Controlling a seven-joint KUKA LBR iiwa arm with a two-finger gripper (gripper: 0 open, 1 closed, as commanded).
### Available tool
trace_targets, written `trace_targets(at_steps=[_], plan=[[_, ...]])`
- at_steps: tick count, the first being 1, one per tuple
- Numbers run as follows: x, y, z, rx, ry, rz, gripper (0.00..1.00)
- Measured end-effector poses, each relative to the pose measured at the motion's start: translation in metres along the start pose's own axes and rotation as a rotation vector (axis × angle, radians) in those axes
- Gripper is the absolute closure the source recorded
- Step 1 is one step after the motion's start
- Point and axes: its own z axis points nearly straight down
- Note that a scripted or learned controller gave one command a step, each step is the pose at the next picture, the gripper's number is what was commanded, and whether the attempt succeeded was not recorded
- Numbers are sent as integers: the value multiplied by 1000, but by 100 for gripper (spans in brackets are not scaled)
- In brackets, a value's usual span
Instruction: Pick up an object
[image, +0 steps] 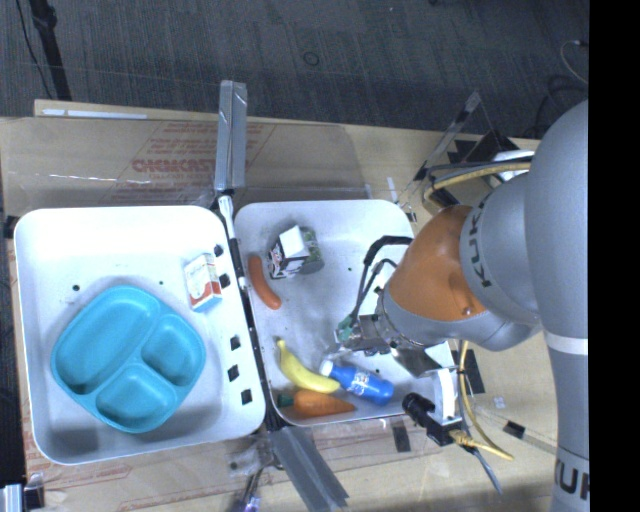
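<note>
In the right bin (330, 215) my gripper (352, 336) reaches down under the orange-banded wrist, just above a blue bottle (362, 384) with a white cap that lies on its side. A yellow banana (303, 371) lies left of the bottle and an orange carrot (322, 404) rests against the bin's front wall. Farther back, a reddish sausage (264, 283) lies near the left wall, with a small white and dark carton (294, 251) beside it. The wrist hides the gripper's tips.
The left bin (60, 235) holds a blue divided plate (127, 357) and a small red and white carton (203, 281). A metal divider post (230, 140) stands between the bins at the back. The arm's bulk covers the right bin's right side.
</note>
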Motion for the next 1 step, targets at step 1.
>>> trace_targets(at_steps=[1], plan=[[0,0,0,0,0,0,0]])
